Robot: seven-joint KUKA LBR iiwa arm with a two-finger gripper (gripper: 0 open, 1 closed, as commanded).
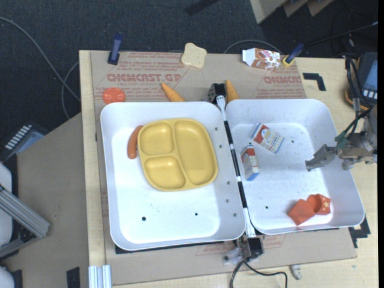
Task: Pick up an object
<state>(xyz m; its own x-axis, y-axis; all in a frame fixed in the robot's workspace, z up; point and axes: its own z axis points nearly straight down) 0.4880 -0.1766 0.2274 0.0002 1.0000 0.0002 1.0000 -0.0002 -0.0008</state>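
Observation:
The right bin [336,122] holds three things. A small white, red and blue carton [267,138] lies near its middle. A second red and blue carton [249,162] stands by the left wall. An orange-red crumpled packet [309,209] rests near the front right corner. My gripper [331,162] hovers over the right side of this bin, above and to the right of the packet. Its fingers are spread open with nothing between them. The left bin [174,221] carries a yellow divided plate [177,153] and a reddish sausage [132,143] beside the plate's left edge.
Behind the bins on the cardboard lie a bread slice [194,55], two toy carrots [172,93] [231,90], an orange disc [113,95], a small milk carton [261,57] and a blue clip [115,48]. A black clamp [217,92] sits where the bins meet.

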